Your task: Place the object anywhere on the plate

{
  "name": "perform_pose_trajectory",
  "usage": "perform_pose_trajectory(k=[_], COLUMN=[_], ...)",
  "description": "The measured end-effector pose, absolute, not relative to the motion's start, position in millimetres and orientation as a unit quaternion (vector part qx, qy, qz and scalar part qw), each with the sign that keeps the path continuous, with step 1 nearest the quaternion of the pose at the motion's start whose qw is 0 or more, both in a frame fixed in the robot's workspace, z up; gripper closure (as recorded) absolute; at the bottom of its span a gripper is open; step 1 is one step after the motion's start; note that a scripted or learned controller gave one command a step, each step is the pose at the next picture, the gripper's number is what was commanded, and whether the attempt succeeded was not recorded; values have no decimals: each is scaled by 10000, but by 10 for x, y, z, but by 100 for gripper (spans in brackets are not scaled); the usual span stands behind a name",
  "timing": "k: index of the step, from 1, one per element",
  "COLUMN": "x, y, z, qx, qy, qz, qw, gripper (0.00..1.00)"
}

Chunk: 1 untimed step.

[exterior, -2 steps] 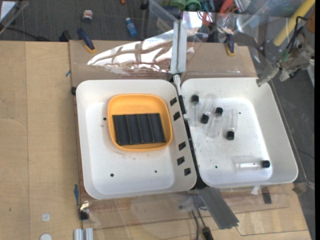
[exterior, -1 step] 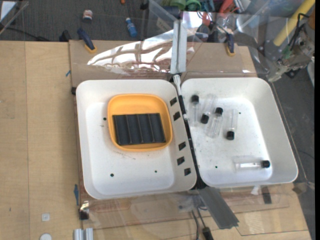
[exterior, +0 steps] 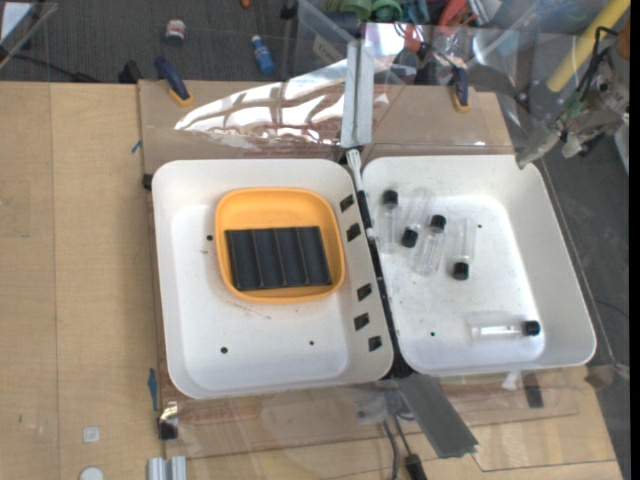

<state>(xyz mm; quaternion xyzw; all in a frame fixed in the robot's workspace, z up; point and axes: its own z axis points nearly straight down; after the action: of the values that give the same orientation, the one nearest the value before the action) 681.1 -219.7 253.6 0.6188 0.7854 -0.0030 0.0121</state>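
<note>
On the desk (exterior: pixel 70 268), the left bin (exterior: pixel 200 363) carries the orange plate (exterior: pixel 280 206) with a black ridged block (exterior: pixel 277 258) on it. The right bin (exterior: pixel 560 308) holds clear vials, black-capped: several scattered in its far half (exterior: pixel 432 240), one lying alone at the near right (exterior: pixel 503 328). The gripper's state: I cannot tell.

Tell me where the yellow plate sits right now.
The yellow plate lies in the left white bin of the camera view, towards its back, with a black ribbed block resting on it.
</note>
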Motion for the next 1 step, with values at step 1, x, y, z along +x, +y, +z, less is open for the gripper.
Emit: perform_pose_trajectory(k=[1], x=[6831], y=[-2200], z=[2621], qx=[6178], qy=[7862], qz=[-30], qw=[144], gripper=[100])
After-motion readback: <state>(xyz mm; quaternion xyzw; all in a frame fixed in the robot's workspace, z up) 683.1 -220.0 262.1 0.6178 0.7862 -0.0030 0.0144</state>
